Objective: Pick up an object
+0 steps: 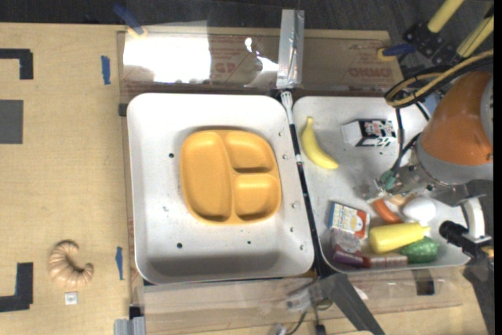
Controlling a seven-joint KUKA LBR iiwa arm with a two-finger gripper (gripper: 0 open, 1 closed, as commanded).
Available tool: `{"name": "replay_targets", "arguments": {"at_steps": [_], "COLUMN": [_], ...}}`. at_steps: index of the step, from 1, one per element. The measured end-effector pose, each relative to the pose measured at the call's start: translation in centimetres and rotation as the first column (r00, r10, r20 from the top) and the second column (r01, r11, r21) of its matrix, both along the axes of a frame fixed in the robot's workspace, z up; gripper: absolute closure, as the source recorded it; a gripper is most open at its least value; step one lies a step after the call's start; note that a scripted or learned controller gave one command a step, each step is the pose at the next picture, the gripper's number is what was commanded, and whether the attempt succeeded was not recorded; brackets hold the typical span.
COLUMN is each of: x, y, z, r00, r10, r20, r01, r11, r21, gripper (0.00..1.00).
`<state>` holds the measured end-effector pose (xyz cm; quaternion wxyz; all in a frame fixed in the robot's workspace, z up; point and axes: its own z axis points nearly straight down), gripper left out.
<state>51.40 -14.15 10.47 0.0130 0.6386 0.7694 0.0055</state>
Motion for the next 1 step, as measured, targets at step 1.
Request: {"name": "replay_targets", "arguments": {"at_steps": [1], "x": [6.01], "y": [6.42], "z": [11.86], "r00": [0.999], "r10": [-0.041], "r20": [-0.016], "r01": [0.041], "r11": [0.999], "r21": [0.011], "gripper": [1.0]}}
